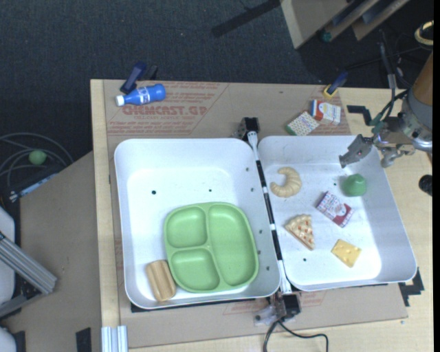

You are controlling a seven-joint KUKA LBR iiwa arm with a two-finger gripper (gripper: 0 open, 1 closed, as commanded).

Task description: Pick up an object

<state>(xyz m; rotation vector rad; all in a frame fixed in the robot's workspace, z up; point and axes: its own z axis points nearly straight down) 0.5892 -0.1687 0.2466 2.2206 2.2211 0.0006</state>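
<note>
Even, fairly bright overhead light fell on the two shallow white plastic bins (130,206), whose floors were nearly washed out and showed only soft, short shadows. The dark carpeted floor (69,41) around the tabletop stayed dim. The picture was grainy and slightly soft throughout, most so toward the corners.

Floor: dark blue-grey carpet (137,34), spreading beyond and to the left of the claw (371,152).
Bench top: tan board (206,103) with red print, lying under the claw and stretching far to its left.
Furniture: a pale wooden box (330,17) on the far side of the claw, well apart from it.
Side surface: light wood panel (423,227) just nearer than the claw, at the bench's right.
Far left: coiled cables (20,148) on the carpet; an aluminium rail (27,265) nearer the camera.
Light: even and soft, with faint shadows.
</note>
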